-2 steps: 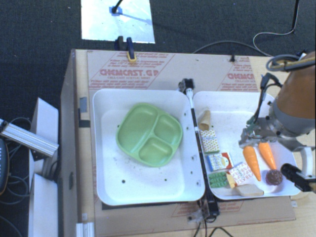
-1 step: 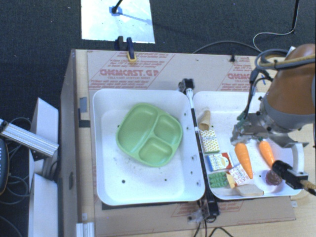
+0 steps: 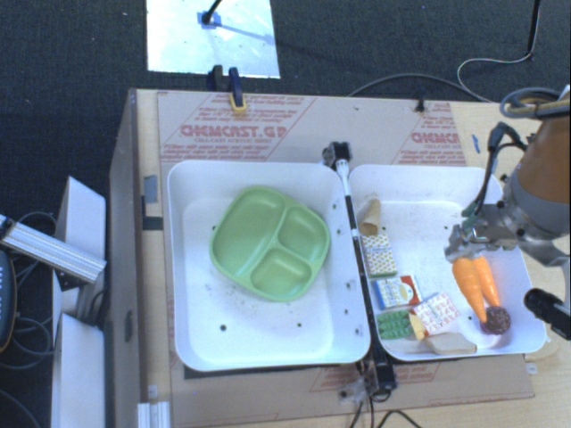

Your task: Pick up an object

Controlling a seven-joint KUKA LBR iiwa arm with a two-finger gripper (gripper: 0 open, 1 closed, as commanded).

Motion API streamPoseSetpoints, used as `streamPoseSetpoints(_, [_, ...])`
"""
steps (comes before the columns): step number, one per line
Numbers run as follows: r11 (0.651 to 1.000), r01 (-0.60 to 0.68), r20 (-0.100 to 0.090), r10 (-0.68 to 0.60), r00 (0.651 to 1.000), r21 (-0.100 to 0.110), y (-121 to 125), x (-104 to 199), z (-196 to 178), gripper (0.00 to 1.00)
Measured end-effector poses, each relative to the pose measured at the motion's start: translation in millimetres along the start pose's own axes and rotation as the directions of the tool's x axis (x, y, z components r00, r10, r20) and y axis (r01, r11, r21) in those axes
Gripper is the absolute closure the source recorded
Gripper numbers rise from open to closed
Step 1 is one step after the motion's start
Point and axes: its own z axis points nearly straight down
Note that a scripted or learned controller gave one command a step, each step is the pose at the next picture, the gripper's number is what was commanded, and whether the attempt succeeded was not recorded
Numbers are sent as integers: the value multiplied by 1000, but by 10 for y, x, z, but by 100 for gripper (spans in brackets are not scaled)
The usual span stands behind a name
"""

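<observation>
— Two carrots [image 3: 476, 283] lie just below the jaws [image 3: 471, 241] in the right bin [image 3: 419, 194], touching them or nearly so.
— Are the jaws clenched on them?
— Cannot tell; the wrist hides them.

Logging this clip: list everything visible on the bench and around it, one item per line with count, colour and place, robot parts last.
left bin: 1, white, left half of bench
right bin: 1, white, right half of bench
divided plate: 1, light green, in left bin, three compartments
cone: 1, tan, right bin, top left
small packets: several, mixed colours, right bin along the divider
carrots: 2, orange, right bin, side by side
dark round item: 1, brown, below the carrots
board: 1, red-lettered, under the bins
shiny sheet: 1, silver, floor beyond bench
gripper: 1, grey, just above the carrots' tops
arm: 1, orange band visible, right edge
</observation>
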Motion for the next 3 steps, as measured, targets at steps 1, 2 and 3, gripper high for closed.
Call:
streamPoseSetpoints(1, [1000, 2, -2, -2, 1000, 1, 5, 408, 82, 100])
streamPoseSetpoints(2, [1000, 0, -1, 0, 1000, 0, 4, 334, -15, 100])
streamPoseSetpoints(3, [1000, 3, -1, -3, 1000, 1, 5, 455, -13, 100])
